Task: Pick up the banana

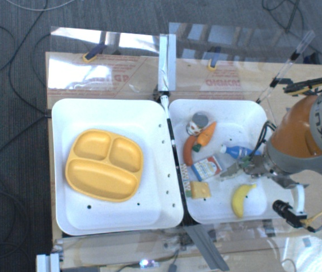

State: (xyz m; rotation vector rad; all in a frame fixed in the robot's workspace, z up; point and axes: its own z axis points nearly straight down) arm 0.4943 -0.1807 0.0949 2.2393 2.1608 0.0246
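Yellow banana (pixel 240 199) lies free near the right bin's (pixel 220 107) near edge. The gripper (pixel 250 169) is poised just beyond it — finger state cannot be told. Approach is judged underway — descent onto the fruit is needed.

Open white floor in the right-hand white bin (pixel 246 107) along its far wall and in the near corner left of the small yellow banana (pixel 239 200). Crowding the left side: orange carrot toy (pixel 200 141), red-and-white carton (pixel 207 168), tan square block (pixel 200 190). Blocking from the right, just beside the banana: grey claw (pixel 250 169). Broad free floor around the yellow divided plate (pixel 104 164).
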